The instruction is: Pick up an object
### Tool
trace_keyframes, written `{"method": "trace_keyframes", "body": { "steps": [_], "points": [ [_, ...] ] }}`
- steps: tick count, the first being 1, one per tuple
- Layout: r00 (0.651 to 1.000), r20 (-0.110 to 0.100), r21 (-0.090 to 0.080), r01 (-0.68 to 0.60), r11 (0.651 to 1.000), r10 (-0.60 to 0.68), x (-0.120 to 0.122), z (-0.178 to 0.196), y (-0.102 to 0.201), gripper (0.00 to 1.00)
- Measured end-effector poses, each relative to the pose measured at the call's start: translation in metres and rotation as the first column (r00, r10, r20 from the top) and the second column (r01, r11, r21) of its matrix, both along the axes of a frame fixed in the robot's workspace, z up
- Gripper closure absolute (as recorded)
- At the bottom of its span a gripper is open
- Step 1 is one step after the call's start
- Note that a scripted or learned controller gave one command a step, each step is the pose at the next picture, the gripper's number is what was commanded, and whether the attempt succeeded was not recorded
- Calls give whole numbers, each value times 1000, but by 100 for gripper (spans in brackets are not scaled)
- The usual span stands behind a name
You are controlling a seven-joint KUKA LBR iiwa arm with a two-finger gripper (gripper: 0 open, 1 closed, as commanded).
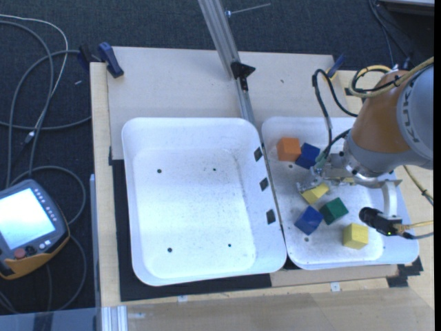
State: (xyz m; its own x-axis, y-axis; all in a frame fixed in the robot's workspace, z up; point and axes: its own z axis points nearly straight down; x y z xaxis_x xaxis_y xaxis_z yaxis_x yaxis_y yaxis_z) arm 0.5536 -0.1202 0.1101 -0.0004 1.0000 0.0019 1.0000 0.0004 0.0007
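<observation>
- Gripper (318, 180) is low in the right bin (386, 254), just above the yellow block (315, 194); can't tell its state from this angle.
- Relative to that yellow block: orange block (289, 148) and a blue block (308, 154) sit up-left, green block (334, 210) just down-right, second blue block (309, 220) below, second yellow block (355, 235) further down-right.
- Left bin (141, 140) sits beside the right bin.

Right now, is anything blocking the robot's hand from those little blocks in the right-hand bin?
Nothing visible does. The hand hangs directly over the small yellow block, with a green cube and two blue cubes crowding close around it in the shallow white bin.
</observation>
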Motion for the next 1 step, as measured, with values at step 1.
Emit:
{"method": "trace_keyframes", "body": {
  "steps": [1],
  "points": [
    [1000, 0, 0, 0, 1000, 0, 0, -1, 0, 0]
  ]
}}
